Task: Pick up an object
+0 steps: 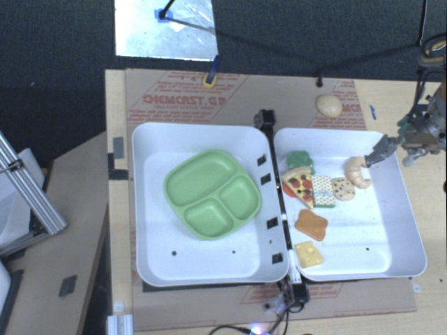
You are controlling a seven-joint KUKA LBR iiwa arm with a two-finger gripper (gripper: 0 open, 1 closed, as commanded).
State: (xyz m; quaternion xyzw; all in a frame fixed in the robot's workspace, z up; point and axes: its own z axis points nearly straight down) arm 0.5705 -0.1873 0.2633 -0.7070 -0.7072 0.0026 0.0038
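Yellow cheese wedge [309,255] lies nearest in the right bin [391,257], then toast [311,224], pizza slice [299,185] touching a checked cracker [323,190] and cookie [342,188]; the pale croissant [357,172] sits just beside my fingers [381,151]; it looks light, stiff and smooth, so I would pinch across its middle; whether my fingers are spread or closed, I cannot tell; my arm is cut off at the frame edge.

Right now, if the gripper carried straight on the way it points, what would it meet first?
Probably the pale tan croissant-shaped toy in the right white bin: the gripper points down-left at it, its tip just beside it. Height above it is unclear.
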